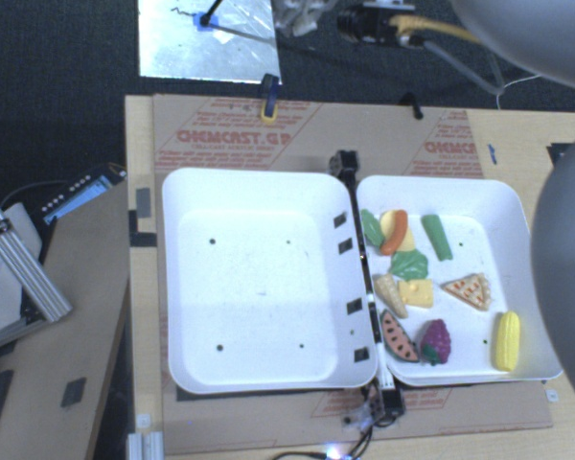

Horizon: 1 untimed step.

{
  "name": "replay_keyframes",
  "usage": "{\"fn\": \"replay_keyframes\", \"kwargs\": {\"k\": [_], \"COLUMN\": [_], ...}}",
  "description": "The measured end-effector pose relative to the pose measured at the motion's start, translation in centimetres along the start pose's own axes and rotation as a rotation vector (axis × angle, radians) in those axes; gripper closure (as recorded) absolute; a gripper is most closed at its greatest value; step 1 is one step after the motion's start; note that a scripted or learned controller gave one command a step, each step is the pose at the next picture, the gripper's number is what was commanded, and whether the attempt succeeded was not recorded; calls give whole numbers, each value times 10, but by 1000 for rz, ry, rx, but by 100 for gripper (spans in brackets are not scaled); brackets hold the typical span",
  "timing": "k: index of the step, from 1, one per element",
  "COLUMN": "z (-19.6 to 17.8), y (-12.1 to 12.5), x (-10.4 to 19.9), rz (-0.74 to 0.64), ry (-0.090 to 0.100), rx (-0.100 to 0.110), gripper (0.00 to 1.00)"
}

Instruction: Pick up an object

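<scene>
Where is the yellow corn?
The yellow corn lies in the right bin, near its front right corner, just right of the purple grapes and below the pizza slice.

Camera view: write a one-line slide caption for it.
Toy foods, among them a corn cob, pizza slice and grapes, cluster in the right bin beside the left bin.

A tan bench (pixel 220 123) printed with red lettering stands on dark carpet (pixel 48 65). At eleven o'clock lies a shiny silver sheet (pixel 187 36); at nine o'clock, an aluminium rail (pixel 19 266) leans beside a lower side table (pixel 72 353).
</scene>
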<state>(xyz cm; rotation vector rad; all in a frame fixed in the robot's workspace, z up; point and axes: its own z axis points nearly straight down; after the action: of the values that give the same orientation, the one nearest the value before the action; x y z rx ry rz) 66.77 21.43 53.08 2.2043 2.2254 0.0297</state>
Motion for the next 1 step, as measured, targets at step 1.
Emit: {"fn": "replay_keyframes", "kwargs": {"k": [1], "z": [-7], "y": [-20], "x": [-53], "rz": [11], "ry": [-7], "rx": [18], "gripper": [100]}}
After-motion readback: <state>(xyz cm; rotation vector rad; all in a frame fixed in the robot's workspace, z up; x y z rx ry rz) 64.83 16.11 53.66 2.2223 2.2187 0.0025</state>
